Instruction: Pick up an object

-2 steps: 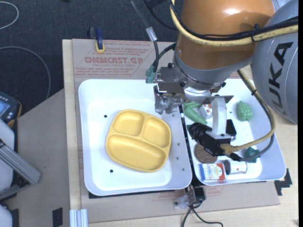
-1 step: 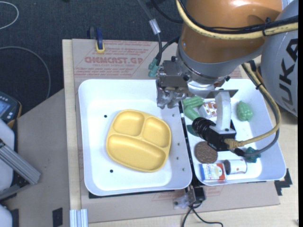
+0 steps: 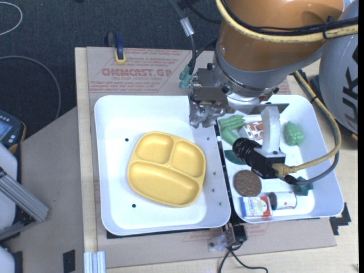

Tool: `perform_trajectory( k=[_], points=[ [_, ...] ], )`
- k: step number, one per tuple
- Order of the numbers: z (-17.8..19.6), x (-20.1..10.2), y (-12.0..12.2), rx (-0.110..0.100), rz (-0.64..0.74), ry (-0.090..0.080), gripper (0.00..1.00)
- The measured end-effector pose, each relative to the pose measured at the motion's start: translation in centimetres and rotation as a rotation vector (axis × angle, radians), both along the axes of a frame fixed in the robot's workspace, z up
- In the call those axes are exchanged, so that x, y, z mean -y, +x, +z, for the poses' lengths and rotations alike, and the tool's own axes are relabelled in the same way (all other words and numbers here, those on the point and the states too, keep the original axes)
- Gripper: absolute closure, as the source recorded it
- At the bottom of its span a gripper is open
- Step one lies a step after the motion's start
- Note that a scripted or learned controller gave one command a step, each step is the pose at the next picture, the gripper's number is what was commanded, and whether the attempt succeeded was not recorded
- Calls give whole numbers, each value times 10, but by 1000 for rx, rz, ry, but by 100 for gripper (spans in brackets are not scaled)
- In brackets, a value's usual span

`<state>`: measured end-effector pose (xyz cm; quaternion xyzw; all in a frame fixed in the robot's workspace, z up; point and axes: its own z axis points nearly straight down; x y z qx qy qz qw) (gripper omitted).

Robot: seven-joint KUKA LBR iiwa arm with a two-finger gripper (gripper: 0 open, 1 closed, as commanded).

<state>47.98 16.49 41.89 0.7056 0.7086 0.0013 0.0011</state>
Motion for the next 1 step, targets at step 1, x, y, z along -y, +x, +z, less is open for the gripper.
perform_trajectory(
  k=[1],
  points=[
    [-89,50,-2,-15,-11,-4,100]
  ],
)
